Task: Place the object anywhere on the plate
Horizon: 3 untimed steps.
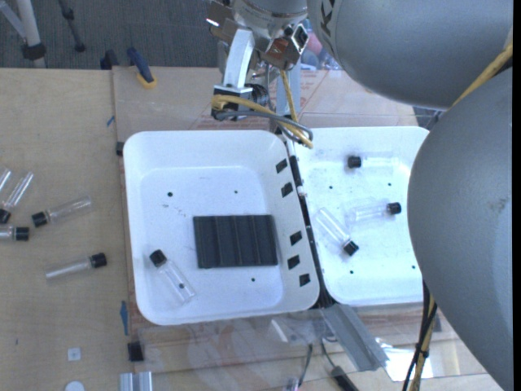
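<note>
- jaws up over the far rim where the bins meet; open or shut cannot be told
- capped vial (pixel 171 274) lies in the left bin (pixel 203 149), near the dark plate (pixel 236 241); apart from it

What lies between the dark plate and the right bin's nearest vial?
The bins' adjoining walls, carrying small black tabs, separate the plate from that vial in the camera view.
</note>
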Each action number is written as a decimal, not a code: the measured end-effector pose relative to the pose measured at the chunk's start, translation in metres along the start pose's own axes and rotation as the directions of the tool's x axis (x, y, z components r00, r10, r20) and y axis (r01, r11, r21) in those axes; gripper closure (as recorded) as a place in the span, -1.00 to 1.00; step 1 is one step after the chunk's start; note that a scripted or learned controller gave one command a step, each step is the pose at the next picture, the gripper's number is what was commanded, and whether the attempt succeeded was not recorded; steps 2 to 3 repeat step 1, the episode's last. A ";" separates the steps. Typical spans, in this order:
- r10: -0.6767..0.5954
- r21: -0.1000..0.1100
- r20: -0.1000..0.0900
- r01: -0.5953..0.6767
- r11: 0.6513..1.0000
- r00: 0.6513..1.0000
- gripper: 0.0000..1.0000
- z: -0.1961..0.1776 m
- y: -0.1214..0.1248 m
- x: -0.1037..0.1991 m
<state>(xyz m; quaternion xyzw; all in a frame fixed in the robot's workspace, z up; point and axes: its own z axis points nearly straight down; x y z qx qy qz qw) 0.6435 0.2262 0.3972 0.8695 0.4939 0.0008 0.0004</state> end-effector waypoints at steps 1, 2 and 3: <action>0.281 0.001 -0.002 -0.281 0.960 0.960 1.00 -0.013 0.021 0.011; 0.281 0.001 -0.002 -0.281 0.960 0.960 1.00 -0.013 0.021 0.011; 0.281 0.001 -0.002 -0.281 0.960 0.960 1.00 -0.013 0.021 0.011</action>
